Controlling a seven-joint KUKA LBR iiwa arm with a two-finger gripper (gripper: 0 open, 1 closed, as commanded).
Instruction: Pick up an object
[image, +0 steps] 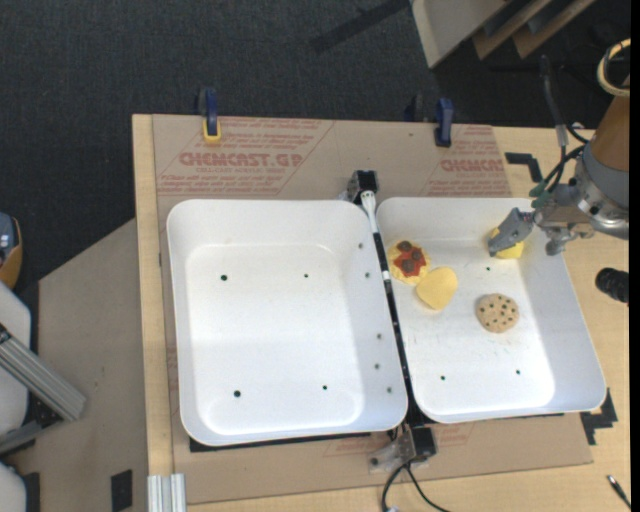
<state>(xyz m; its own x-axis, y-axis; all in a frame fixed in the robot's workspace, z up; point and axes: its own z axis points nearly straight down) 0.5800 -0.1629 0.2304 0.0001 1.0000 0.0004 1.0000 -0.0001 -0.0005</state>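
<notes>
1. Pincer hangs over the upper right part of the right bin, with the grey arm coming in from the right edge of the frame.
2. A small yellow piece sits right at the pincer's tip, touching it or just under it. I cannot tell whether the piece is actually clamped or merely lying on the bin floor beneath, nor how far the pincer is spread.
3. That yellow piece is, by my reading, the thing nearest to being picked; the move turns on it lying directly at the tip, not off to a side.
4. The other candidates lie lower and to the left of the pincer: a chocolate-chip cookie below it, a pale yellow rounded piece further left, and a red and orange item touching or just beside that one, near the bin's left wall.
5. The left bin has no objects in it.
6. Both bins rest side by side on the brown board of the surface.
</notes>
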